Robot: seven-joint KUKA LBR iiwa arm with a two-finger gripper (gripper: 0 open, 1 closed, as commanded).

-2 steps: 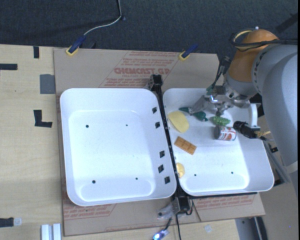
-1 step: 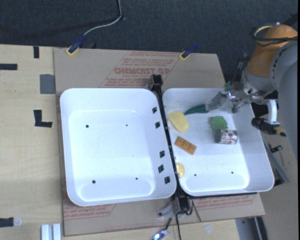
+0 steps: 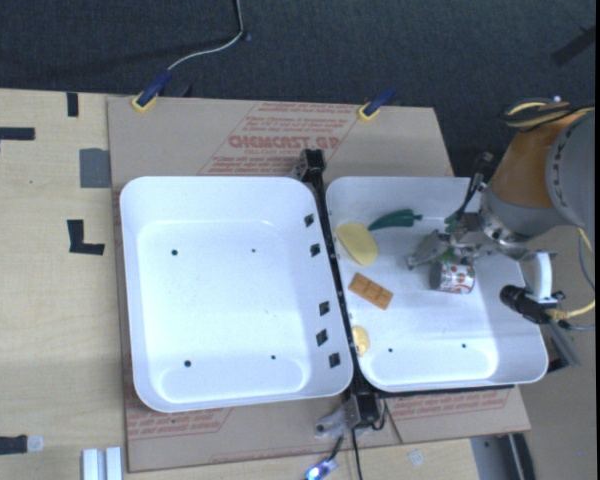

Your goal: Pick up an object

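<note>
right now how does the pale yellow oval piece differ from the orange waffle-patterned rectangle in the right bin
The pale yellow oval piece is rounded and smooth; the orange waffle-patterned rectangle is straight-edged with a grid texture. The oval lies farther up the view; the rectangle sits below it. Both lie flat in the right white bin, near its left wall.

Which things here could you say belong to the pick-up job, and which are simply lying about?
Belonging to the job:
gripper, low in the right bin
small can, just beneath it
green piece
pale yellow piece
brown waffle-like block
small yellow piece

Lying about:
left bin
cardboard sheet
two clamps
</note>
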